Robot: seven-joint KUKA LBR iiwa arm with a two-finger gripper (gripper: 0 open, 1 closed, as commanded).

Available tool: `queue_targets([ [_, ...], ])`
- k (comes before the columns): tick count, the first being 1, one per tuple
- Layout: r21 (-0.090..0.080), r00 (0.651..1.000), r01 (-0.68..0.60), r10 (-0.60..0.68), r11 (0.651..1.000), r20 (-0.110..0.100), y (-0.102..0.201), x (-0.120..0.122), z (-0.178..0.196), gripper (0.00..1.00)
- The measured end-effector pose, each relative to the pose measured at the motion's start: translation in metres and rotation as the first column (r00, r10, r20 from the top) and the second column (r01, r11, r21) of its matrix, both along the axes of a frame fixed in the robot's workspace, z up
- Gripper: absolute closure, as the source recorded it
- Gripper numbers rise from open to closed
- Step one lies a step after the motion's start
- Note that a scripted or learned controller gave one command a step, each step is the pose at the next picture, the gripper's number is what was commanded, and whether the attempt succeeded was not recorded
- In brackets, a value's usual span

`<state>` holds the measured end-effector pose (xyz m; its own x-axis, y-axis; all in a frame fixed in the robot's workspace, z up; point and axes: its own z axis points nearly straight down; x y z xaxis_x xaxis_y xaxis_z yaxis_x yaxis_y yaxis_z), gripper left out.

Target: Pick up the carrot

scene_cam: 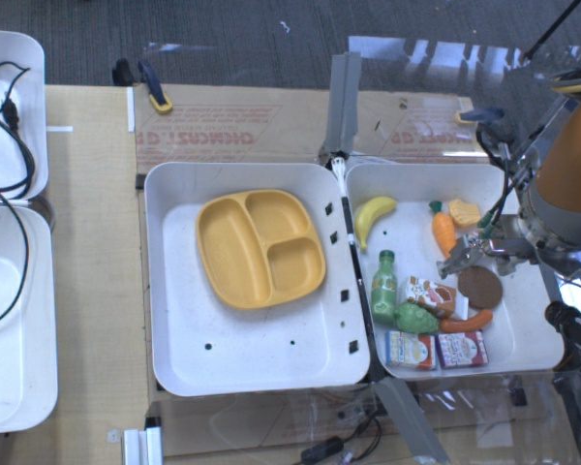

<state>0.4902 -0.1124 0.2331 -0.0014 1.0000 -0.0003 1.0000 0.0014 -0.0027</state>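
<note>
On the wooden worktop (87, 260), the carrot (444, 232) lies unlifted at about one o'clock in the right bin (523, 356), the end effector (462, 256) poised just at its four o'clock, finger spread unreadable, so the grasp remains undone.

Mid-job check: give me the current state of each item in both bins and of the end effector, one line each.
carrot: lying loose in the right bin, not held.
end effector: low over the right bin, just beside the carrot; finger opening unclear.
banana: lying flat, left of the carrot.
green bottle: lying on its side.
yellow plate: right way up in the left bin, compartments bare.
two small cartons: lying flat, side by side.
</note>
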Motion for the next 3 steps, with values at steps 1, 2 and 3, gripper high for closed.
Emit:
queue_targets([
  [1,-0.001,0.987,0.161,-0.161,0.987,-0.001,-0.009,0.067,-0.041,0.00],
  [2,0.002,0.964,0.265,-0.265,0.964,0.025,-0.059,0.103,-0.118,0.00],
  [3,0.002,0.965,0.261,-0.261,0.965,0.039,-0.051,0.123,-0.121,0.00],
])
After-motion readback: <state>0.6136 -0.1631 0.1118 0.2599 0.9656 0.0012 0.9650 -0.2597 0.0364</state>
